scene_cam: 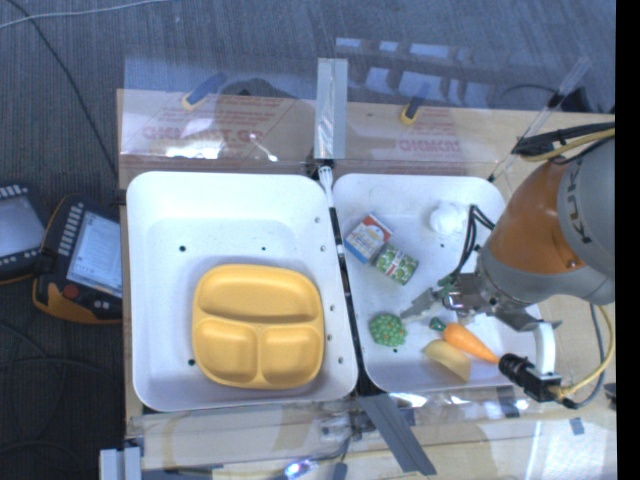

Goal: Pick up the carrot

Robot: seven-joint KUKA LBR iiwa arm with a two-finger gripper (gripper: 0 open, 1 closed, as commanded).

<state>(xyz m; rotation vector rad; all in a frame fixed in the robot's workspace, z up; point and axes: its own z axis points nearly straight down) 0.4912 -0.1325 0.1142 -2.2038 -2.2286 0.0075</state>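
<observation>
Low in the right bin (pixel 480 190), orange tapered carrot (pixel 468 341) with green stub, gripper (pixel 447 303) state impossible to tell.

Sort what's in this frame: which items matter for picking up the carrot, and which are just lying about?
Part of the job:
carrot, in the right bin
gripper, next to the carrot

Just lying about:
yellow divided tray, left bin
green broccoli-like piece
pale yellow wedge
red-and-white carton
green packet
white ball
</observation>
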